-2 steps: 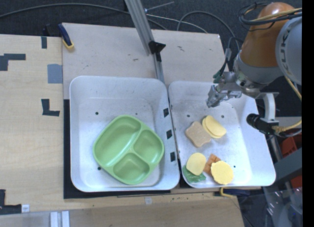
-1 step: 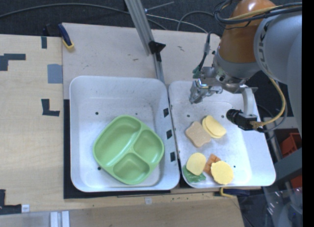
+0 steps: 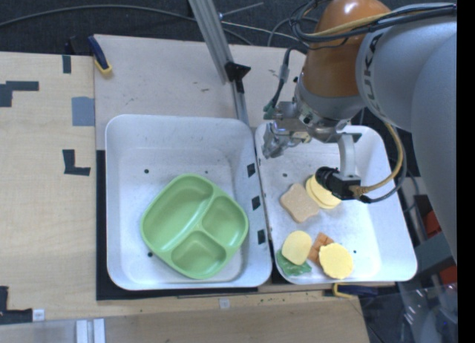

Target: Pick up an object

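Note:
My gripper [image 3: 273, 143] hangs over the far left part of the right bin [image 3: 386, 249], near the wall shared with the left bin. Nothing shows between its fingers. Below it in the right bin lie toy foods: a tan bread slice [image 3: 299, 203], a pale yellow round piece [image 3: 322, 191] beside it, a yellow disc [image 3: 297, 246], another yellow disc [image 3: 337, 260], a small orange piece [image 3: 321, 244] between them, and a green leaf [image 3: 291, 265] at the front edge. The bread slice is the closest of these to the gripper.
The left bin [image 3: 126, 148] holds a green divided plate [image 3: 195, 226] at its front right. A metal pole [image 3: 211, 26] slants up behind the bins. The grey arm and its orange band [image 3: 341, 33] cover the right bin's far right part.

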Controlling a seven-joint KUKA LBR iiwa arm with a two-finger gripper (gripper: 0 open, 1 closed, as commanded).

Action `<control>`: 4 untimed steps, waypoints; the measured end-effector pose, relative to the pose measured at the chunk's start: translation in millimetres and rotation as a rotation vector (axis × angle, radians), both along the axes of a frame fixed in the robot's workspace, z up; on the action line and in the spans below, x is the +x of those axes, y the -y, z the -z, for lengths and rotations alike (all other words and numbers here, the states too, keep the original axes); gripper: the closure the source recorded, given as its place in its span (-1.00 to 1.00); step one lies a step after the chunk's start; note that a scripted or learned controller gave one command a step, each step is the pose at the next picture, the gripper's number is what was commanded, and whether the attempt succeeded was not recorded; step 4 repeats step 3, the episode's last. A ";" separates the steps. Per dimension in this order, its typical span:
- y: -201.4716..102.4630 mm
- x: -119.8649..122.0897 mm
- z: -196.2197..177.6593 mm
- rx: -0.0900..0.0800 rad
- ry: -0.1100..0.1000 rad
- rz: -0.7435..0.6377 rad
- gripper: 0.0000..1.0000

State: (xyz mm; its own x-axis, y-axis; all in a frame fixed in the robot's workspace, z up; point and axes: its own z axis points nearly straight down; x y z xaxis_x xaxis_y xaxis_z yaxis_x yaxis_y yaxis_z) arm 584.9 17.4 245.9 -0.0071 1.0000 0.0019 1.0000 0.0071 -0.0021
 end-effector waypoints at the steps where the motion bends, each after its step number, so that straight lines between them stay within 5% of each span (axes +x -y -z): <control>1: -54.7 -2.5 21.0 -0.001 -0.003 0.000 1.00; 2: -77.4 0.9 14.6 -0.001 0.001 0.002 1.00; 3: -76.0 0.7 14.8 -0.002 0.000 0.004 -1.00; 4: -76.0 0.7 14.8 -0.002 0.000 0.004 -1.00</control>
